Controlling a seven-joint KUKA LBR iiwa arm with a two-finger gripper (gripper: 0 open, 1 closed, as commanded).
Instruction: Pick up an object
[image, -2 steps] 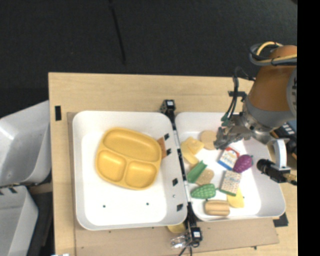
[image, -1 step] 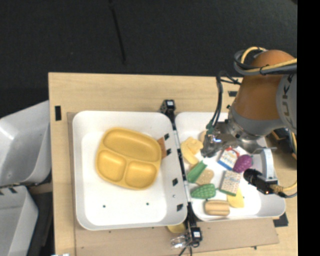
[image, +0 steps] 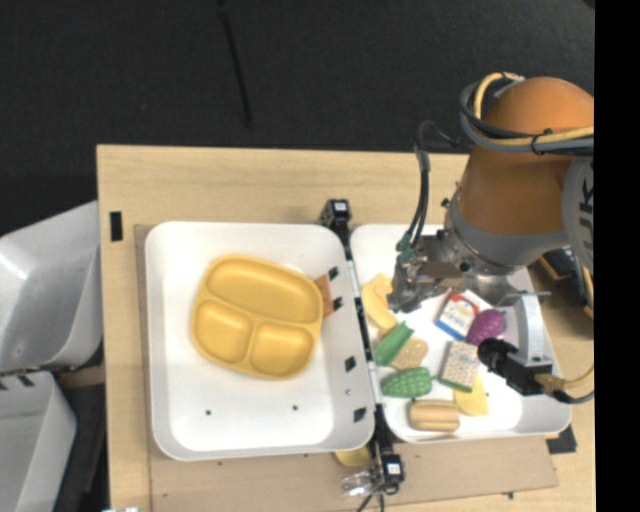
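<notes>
While the bench (image: 250, 180) is bearing both white bins side by side, the left bin (image: 180, 400) is lying at about nine o'clock from the middle of the view; a yellow divided plate (image: 258, 315) with three compartments is resting in its upper half, tilted a little, and a small brown object (image: 323, 292) is peeking out at the plate's three o'clock edge, just beside the wall between the bins. The right bin (image: 530, 425) is sitting at about four o'clock, and toy foods are crowding it; a pale yellow piece (image: 376, 303) is lying at its nine o'clock side near the dividing wall; a green oblong piece (image: 392, 343) is lying just below that, touching a tan rounded piece (image: 412, 352); a knobbly green piece (image: 406, 382) is lying towards six o'clock, with a tan roll (image: 433, 415) right beneath it near the bin's lower rim. Further right, a small box with a blue and red face (image: 456, 315) is lying beside a purple piece (image: 487, 325); a speckled packet (image: 461, 365) is lying below them, and a yellow piece (image: 474, 400) is showing just under the packet. The gripper (image: 412, 285) is hanging over the bin's ten o'clock part, just above the pale yellow piece; whether its fingers are open or closed I cannot tell. The arm (image: 520, 170), grey with an orange band, is reaching in from two o'clock.
</notes>
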